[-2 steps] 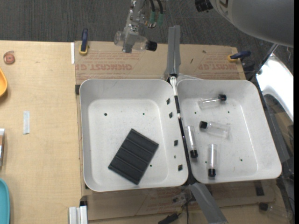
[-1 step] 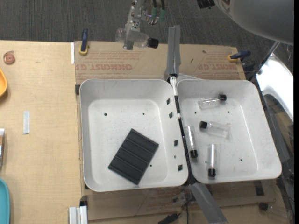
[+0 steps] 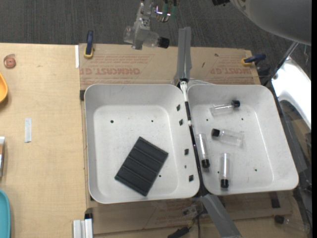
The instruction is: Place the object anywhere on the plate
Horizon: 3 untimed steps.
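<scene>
Evidently, a clear tube (image 3: pixel 154 40) with a black cap is pinched crosswise by the gripper (image 3: pixel 144 33), whose fingers are closed on it, high up beyond the far rim of the left bin (image 3: pixel 99 90). The black ribbed plate (image 3: pixel 142 165) is seen lying askew in that bin, well apart from the tube. Four more tubes (image 3: pixel 225 108) are seen in the right bin (image 3: pixel 267 90). If the tube is released from height or off centre, it may be rolled off the plate; with a slack pinch, it could be dropped short.
</scene>
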Available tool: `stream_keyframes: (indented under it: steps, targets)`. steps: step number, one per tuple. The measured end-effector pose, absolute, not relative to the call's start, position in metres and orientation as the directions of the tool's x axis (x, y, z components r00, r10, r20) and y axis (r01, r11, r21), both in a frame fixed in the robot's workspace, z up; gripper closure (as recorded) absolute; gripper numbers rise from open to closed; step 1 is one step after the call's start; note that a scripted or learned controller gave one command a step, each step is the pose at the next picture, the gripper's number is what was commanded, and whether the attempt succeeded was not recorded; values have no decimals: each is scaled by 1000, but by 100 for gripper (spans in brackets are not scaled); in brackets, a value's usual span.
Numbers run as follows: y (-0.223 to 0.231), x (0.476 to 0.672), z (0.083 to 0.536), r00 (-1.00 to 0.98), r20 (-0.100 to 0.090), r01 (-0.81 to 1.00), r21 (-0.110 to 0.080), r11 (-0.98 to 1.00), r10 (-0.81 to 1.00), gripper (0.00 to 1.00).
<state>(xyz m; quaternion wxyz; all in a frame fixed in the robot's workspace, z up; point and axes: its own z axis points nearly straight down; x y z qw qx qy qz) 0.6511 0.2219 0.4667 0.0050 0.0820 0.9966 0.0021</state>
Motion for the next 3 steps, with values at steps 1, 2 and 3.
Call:
stream_keyframes:
  steps: [1, 2, 3]
  targets:
    - [119, 607, 442, -967, -1, -254, 0, 967, -254, 100]
    - [146, 660, 417, -989, -1, 151, 1, 989, 151, 100]
    - [146, 661, 426, -988, -4, 152, 2, 988, 152, 100]
